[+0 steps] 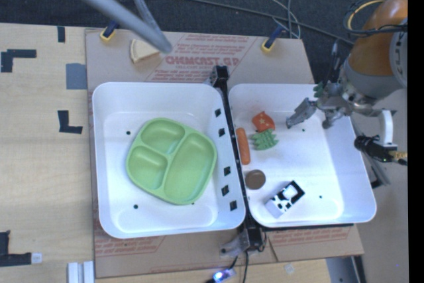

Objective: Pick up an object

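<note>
My gripper (313,114) hangs open and empty over the right bin (344,162); I'd centre over the green toy (264,140), then descend straight.

A wooden bench (40,162) carries a brown cardboard sheet (199,53); two white bins, left (109,209) and right (344,175), sit side by side on it.

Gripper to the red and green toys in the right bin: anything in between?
No. In the camera view, bare white floor of the right bin separates the gripper from the red toy and green toy.
</note>
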Controlling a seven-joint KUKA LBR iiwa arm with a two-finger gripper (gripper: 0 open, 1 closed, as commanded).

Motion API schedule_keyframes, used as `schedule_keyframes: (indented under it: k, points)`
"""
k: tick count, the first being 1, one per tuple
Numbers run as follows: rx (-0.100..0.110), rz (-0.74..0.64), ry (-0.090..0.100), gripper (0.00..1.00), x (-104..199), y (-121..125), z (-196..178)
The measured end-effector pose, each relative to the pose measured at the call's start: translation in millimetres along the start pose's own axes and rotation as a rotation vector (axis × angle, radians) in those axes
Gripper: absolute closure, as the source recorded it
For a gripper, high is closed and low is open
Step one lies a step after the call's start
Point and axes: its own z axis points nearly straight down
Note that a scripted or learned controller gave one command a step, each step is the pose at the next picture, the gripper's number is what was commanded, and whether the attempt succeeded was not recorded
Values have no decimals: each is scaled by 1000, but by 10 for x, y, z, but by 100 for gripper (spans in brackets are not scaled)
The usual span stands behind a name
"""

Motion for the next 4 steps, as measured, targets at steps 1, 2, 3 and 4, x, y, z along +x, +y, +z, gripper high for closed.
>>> schedule_keyframes:
  k: [1,2,3,4]
  points:
    - [-13,-3,-2,0,3,31,-75]
    - [-7,-4,-2,0,82,-26,525]
    - [-16,-2,-3,0,82,-11,1029]
    - [-25,-5,-3,100,97,18,881]
